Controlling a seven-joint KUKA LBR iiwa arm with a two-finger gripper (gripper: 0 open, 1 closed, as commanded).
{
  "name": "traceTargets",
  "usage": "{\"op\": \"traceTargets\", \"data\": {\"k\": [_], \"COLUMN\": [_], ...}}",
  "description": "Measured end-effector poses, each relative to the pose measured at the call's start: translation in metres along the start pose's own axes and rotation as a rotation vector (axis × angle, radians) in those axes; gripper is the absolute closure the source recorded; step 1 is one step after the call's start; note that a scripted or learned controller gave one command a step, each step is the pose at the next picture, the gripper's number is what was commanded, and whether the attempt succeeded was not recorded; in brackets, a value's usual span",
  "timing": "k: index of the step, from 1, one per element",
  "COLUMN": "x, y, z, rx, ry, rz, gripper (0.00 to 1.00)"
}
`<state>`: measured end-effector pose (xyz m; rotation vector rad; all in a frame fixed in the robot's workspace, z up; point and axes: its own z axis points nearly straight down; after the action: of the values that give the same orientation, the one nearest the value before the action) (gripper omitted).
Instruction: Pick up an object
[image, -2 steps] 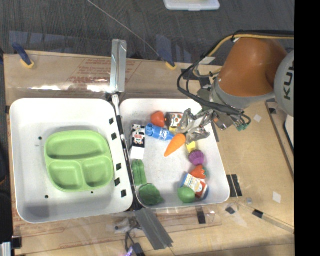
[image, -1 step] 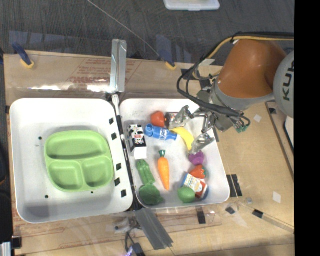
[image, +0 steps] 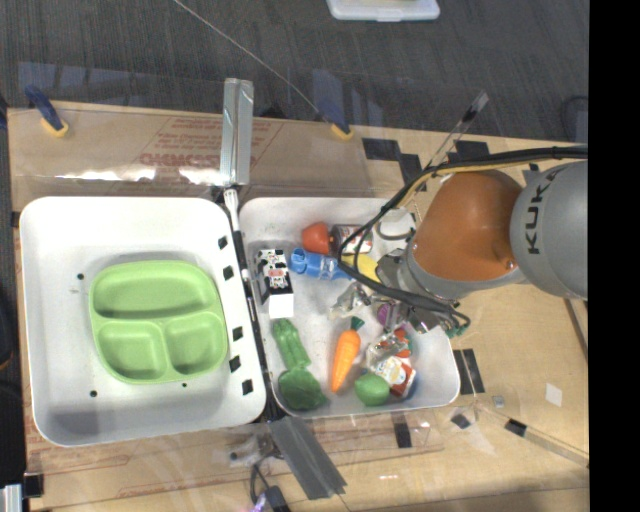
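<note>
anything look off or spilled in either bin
Nothing spilled or broken. The toys are all heaped in the right bin, carrot leaning among them, while the green divided tray lies slightly askew in the left bin.

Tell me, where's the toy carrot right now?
The toy carrot lies in the right bin, near its front edge, between the green toy vegetable and a crumpled packet.

"KU", black letters, on grey arm (image: 552, 228); other print unreadable
</note>
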<state>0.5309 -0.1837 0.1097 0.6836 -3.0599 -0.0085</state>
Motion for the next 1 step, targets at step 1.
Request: {"op": "traceTargets", "data": {"k": [1], "x": [0.0235], "y": [0.0441], "z": [0.0194], "rx": [0.003], "ry": [-0.003], "rz": [0.010], "gripper": [0.00]}}
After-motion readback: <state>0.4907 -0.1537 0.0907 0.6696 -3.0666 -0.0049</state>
